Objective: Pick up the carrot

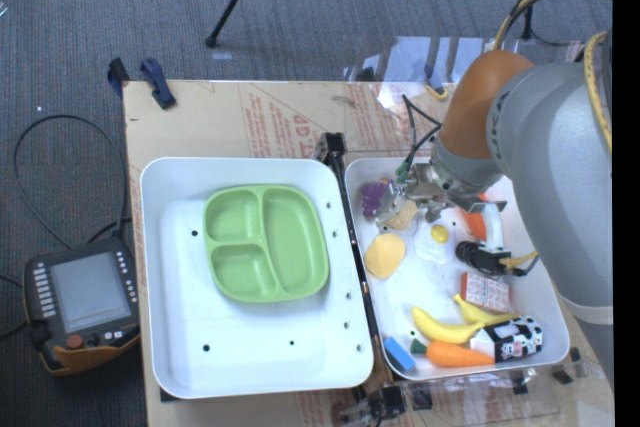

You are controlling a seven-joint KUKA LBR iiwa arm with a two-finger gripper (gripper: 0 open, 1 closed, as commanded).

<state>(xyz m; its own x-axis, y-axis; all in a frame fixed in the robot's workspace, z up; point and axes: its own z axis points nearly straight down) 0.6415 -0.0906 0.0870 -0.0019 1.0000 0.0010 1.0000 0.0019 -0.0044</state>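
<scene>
The carrot (458,354) is a short orange cone lying flat near the front edge of the right bin (545,290), between a blue block (399,353) and a black-and-white carton (512,340). My gripper (418,192) hangs low over the far left part of the same bin, beside the purple grapes (372,198), well away from the carrot. The grey arm with its orange band (485,110) covers the bin's far right corner. Nothing shows as held.
A yellow banana (445,325), a fried egg (437,240), a round yellow fruit (385,255), a patterned red box (487,292) and a small orange piece (476,224) also lie in the right bin. The left bin (180,355) holds a green divided plate (268,242).
</scene>
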